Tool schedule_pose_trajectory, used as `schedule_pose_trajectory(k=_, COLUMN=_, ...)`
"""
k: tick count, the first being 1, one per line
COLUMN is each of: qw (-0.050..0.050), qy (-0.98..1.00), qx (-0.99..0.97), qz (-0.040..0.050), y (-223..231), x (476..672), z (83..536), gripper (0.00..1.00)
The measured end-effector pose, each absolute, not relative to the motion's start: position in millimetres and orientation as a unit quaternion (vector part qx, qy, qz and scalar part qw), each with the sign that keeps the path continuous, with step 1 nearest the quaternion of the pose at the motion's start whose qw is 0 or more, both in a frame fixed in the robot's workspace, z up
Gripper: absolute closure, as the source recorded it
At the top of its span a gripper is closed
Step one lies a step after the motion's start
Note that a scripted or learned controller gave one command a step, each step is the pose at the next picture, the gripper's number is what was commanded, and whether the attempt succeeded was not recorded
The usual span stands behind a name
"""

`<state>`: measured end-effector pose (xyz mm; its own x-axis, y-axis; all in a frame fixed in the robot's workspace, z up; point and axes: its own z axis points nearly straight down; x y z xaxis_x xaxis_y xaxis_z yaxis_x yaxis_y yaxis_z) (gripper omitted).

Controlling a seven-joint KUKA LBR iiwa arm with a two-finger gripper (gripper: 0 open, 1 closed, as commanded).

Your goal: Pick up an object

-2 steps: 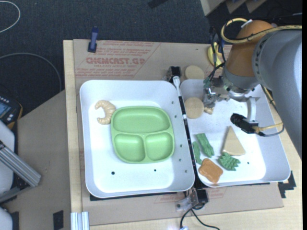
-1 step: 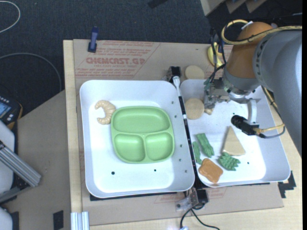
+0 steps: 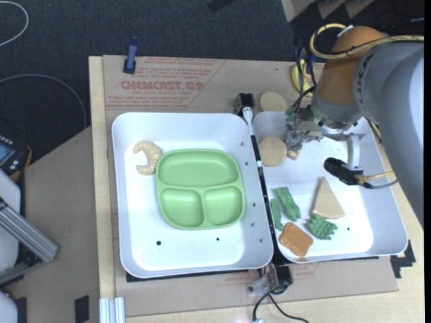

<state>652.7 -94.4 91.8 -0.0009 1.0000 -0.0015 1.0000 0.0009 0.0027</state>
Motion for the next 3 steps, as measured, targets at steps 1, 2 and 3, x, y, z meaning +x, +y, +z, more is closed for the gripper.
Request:
schedule_pose_trajectory(k=1, qw=0.004, qy=0.707, qx=0.707, qz=0.0026, y=-94, x=649.8, z=92, gripper=1.00)
schedule_pose_trajectory(k=2, qw=0.008, qy=0.707, qx=0.707, qz=0.0067, y=-97, x=635.5, z=93, gripper=1.00)
schedule_pose_trajectory(k=3, qw=0.007, qy=0.707, qx=0.707, qz=0.0035, y=-95, x=640.7, z=93, gripper=1.00)
